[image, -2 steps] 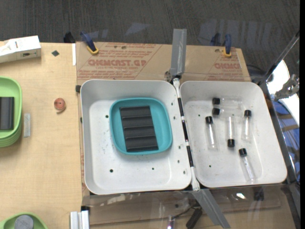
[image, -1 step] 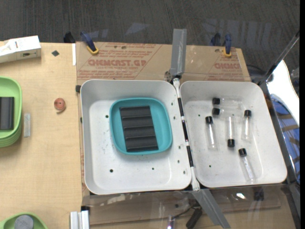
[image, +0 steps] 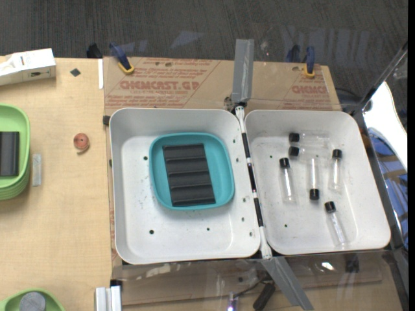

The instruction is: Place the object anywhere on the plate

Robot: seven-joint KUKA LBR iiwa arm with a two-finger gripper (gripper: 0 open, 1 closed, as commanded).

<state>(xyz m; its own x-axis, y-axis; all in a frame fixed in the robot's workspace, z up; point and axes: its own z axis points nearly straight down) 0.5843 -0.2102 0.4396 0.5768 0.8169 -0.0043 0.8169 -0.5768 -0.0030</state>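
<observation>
Your plate [image: 192, 172], the teal one, sits in the left bin [image: 130, 225], a touch toward 12 o'clock of the bin's middle. A black ribbed block [image: 189, 174] already lies on it, covering most of its flat; teal rim shows all round.

Your objects look to be the vials [image: 312, 173] in the right bin [image: 369, 232]: clear tubes with black caps, about six, though the clear glass makes an exact count hard. Two caps sit close together toward 11 o'clock of that bin. One vial lies at about 9 o'clock of the bin's centre, one near the centre, one at 2 o'clock, and one at 5 o'clock, lying aslant. All rest on the bin floor, well apart from the plate, with the wall between the bins in the way.

So, as I judge it, nothing of the task is done yet. No vial is lifted and none is on the plate. The whole job remains: pick one vial, carry it over the divider toward 9 o'clock, and set it down on the plate.

As for the gripper, you cannot tell its state from this view, so do not assume anything is held.

Expect the vials to roll and slip; the ribbed block may steady one.
</observation>
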